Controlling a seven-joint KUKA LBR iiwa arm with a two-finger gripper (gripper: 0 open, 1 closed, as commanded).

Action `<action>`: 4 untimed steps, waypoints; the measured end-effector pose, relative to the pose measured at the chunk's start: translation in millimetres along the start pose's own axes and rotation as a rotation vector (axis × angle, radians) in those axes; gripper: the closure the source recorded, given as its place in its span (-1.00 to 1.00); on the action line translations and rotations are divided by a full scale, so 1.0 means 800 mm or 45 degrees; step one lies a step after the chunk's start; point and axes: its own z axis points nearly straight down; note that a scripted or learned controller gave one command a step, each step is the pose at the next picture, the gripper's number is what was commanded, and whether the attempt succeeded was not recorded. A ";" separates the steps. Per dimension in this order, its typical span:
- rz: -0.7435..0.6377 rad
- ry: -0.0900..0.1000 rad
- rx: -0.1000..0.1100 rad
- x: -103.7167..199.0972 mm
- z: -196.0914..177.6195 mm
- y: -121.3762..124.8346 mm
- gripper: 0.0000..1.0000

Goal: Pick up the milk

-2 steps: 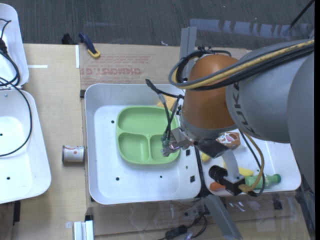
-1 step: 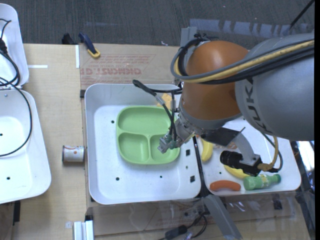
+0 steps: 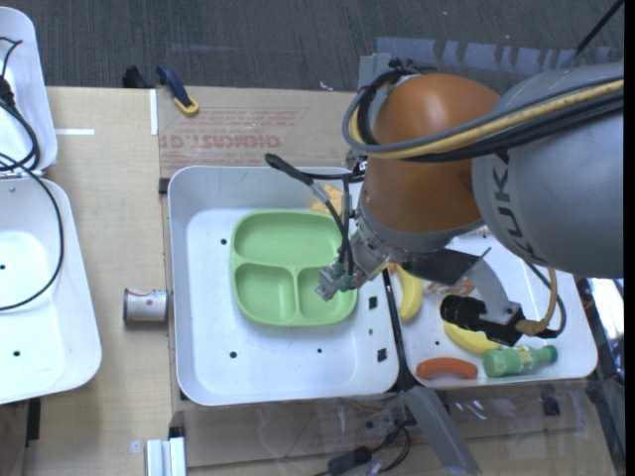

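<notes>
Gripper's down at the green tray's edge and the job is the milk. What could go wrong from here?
1. The gripper sits low over the right rim of the green divided tray; I can't make out any milk there, so a close may catch the tray.
2. The arm's bulk hides much of the right bin; a carton could be under it, unconfirmed.
3. The bananas, green bottle and hot dog crowd that bin, inviting a wrong pick.

bare white floor around the green tray (image 3: 283,266) in the left bin (image 3: 189,296), right bin (image 3: 580,360) crowded with bananas (image 3: 409,296), bottle (image 3: 518,360)
</notes>
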 end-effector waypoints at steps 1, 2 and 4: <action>-0.295 0.001 -0.002 -0.029 -0.012 -0.023 1.00; 0.066 0.003 0.000 -0.070 0.020 -0.057 1.00; -0.080 0.004 -0.001 -0.104 0.069 -0.085 1.00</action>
